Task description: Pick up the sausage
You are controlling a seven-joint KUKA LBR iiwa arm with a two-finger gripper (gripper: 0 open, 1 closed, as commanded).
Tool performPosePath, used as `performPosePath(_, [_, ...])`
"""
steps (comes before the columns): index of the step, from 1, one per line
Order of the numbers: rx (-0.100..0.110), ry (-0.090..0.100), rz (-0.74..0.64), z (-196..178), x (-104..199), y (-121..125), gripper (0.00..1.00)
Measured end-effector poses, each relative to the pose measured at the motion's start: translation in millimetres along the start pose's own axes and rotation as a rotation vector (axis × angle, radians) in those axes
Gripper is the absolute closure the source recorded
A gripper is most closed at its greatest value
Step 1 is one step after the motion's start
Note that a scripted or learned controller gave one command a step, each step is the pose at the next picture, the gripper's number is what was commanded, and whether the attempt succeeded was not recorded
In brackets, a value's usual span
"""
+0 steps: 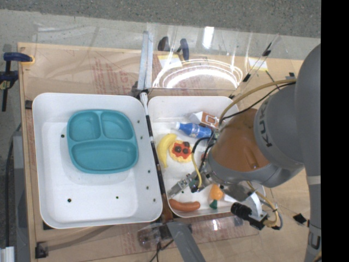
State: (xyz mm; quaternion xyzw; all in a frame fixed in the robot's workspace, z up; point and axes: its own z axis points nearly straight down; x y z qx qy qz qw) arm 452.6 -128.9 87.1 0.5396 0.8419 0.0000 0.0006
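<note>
The sausage point(184, 205) lies flat near the front wall of the right bin point(163, 113), close to the bin's front left corner. Nothing is touching it. It lies on its side, so it should be easy to grab from above.

The gripper point(184, 185) hangs just above and behind the sausage. I think it is there because it is getting lined up to come down on it. The big grey and orange arm point(245, 146) covers much of the bin. I cannot tell if the fingers are wide or narrow, because they look small and blurry here.

Other toys are near. A small carrot point(216, 192) sits just beside the sausage. A banana point(165, 146) and a blue bottle point(193, 129) lie further back. The gripper must be careful not to bump the carrot.

The left bin point(43, 162) has a blue-green plate point(102, 141) with three parts.
</note>
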Motion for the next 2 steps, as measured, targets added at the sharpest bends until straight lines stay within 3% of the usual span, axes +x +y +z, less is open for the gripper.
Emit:
performPosePath(1, [0.002,0.001,0.178,0.2,-90.2,6.6,0.00])
performPosePath(2, [0.000,0.014,0.401,-0.9,-149.7,34.0,0.00])
